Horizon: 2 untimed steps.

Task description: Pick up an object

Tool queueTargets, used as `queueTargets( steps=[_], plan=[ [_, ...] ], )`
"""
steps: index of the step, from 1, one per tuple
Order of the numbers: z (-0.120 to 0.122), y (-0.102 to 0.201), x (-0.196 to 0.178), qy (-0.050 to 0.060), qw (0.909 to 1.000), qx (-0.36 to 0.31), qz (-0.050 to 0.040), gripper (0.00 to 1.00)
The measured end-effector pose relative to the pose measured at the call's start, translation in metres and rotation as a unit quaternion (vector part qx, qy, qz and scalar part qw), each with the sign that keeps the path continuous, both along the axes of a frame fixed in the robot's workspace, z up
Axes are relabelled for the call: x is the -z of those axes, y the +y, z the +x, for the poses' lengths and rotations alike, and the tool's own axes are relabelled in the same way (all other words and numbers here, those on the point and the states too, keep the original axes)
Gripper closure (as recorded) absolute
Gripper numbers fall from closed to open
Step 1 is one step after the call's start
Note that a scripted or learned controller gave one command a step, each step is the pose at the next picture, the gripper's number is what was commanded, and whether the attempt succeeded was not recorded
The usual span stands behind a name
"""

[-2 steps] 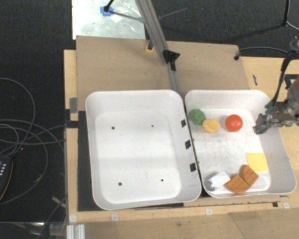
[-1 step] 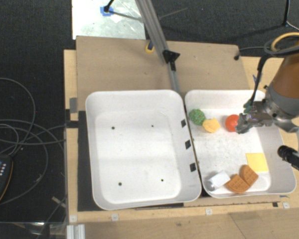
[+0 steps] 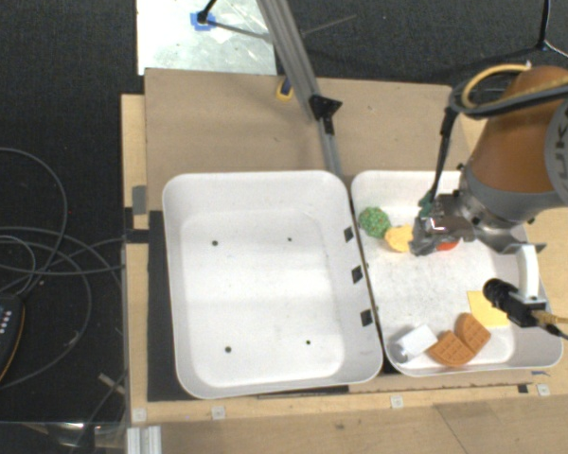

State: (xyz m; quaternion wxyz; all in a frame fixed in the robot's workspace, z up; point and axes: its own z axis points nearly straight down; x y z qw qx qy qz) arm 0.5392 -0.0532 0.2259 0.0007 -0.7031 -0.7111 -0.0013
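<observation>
Two white bins sit side by side; my gripper [image 3: 424,244] is low in the right bin [image 3: 549,353], aperture unclear, beside a yellow piece [image 3: 398,240] and red piece [image 3: 447,245]. Crowding risks a nudge instead of a grasp.

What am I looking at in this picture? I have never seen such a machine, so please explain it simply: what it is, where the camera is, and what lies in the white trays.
The picture comes from one camera fixed above a bench, looking down at a slant. The grey and orange shape at the right is a robot arm; its job is to pick up an object. At its end is a gripper, a small two-finger hand, now low in the right bin. That bin holds a green ball-like item, a yellow piece, something red partly hidden beside the gripper, a yellow wedge, a brown waffle-like piece and a small white item. I cannot tell whether anything is held. The left bin sits beside it.
</observation>
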Motion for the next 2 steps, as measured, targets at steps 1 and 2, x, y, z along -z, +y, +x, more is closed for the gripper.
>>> queueTargets(
  steps=[1,2],
  plan=[
    [0.005,0.062,0.005,0.0,1.0,0.0,0.0,1.0],
    [0.007,0.111,0.012,0.0,1.0,0.0,-0.0004,1.0]
  ],
)
